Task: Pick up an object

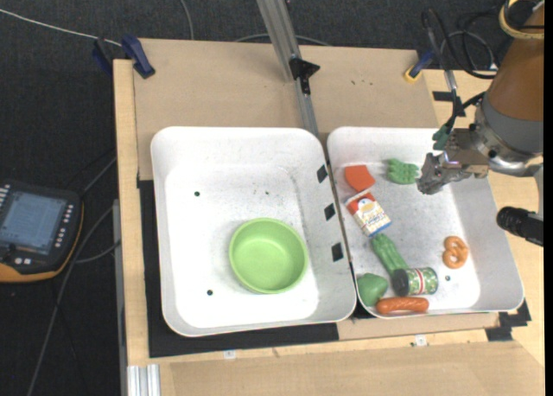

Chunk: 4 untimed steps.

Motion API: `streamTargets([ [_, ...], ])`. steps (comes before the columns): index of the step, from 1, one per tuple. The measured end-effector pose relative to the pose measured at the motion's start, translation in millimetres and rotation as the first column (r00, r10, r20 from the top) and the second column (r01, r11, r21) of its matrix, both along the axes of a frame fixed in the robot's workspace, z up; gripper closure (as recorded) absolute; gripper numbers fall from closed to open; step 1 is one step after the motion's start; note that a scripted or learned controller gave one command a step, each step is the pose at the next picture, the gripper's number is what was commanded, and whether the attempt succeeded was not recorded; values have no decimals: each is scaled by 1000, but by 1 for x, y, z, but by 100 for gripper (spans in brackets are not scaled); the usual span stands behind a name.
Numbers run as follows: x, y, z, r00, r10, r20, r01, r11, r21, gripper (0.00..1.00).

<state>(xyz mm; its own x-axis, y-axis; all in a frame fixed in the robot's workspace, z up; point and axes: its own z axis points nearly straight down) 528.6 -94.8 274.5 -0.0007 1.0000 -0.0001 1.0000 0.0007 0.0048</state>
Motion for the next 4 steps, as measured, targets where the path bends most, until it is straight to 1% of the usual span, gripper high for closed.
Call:
streamTargets([
  [1, 0, 0, 22, 1000, -1, -2, 1, 1000, 0, 100],
  [2, 26, 43, -2, 1000, 3, -6, -3, 1000, 1, 100],
  [3, 46, 95, -13, 1000, 4, -5, -4, 1000, 1, 100],
  [4, 85, 136, -21, 1000, 3, -5, -3, 1000, 1, 100],
])
